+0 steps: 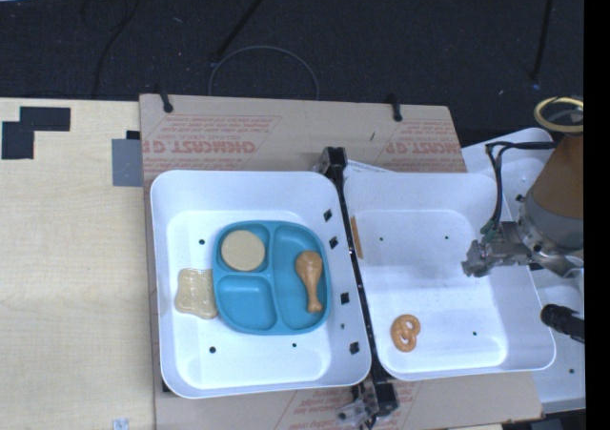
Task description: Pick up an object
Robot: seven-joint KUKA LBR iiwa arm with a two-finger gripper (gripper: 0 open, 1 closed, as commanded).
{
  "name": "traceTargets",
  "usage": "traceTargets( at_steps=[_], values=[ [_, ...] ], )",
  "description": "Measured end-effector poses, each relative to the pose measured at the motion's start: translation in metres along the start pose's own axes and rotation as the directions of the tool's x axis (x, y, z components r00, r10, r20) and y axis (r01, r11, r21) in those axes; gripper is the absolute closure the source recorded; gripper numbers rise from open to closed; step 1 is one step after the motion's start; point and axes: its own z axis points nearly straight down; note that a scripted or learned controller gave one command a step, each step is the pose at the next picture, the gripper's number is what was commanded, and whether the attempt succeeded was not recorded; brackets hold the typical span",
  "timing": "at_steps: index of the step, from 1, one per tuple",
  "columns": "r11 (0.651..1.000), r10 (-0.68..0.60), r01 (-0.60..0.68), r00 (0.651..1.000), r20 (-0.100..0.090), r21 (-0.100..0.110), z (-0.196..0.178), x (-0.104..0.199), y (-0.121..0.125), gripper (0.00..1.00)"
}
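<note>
**Claw over right bin, nothing gripped**

Claw hangs above right bin's right side; cannot tell its state. Pretzel on that bin's floor, well apart. Left bin: blue tray with drumstick, round cookie; toast beside tray.

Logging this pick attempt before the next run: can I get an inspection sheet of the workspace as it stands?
Surface: two shallow white bins, left and right, on brown cardboard.
Job's things: blue divided plastic tray in left bin holding a round tan biscuit and a brown toy drumstick; pale toast slice beside the tray; orange pretzel in right bin.
Clutter: nothing seen.
Grippers: tool over right bin's right side, apart from the pretzel.
Cables: black leads on dark floor.
Surroundings: light wooden bench.
</note>
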Motion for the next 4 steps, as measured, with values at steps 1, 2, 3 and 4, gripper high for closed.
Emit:
traceTargets(
  at_steps=[1, 2, 3, 4],
  values=[
    [1.000, -0.001, 0.001, 1.000, 0.000, -0.001, -0.045, 0.005, 0.005, 1.00],
    [1.000, -0.001, 0.001, 1.000, 0.000, 0.001, -0.068, 0.005, 0.006, 1.00],
    [1.000, -0.003, 0.003, 1.000, -0.003, 0.005, -0.074, 0.055, 0.007, 1.00],
    [1.000, -0.004, 0.004, 1.000, -0.002, 0.003, -0.082, 0.107, 0.018, 1.00]
  ],
)
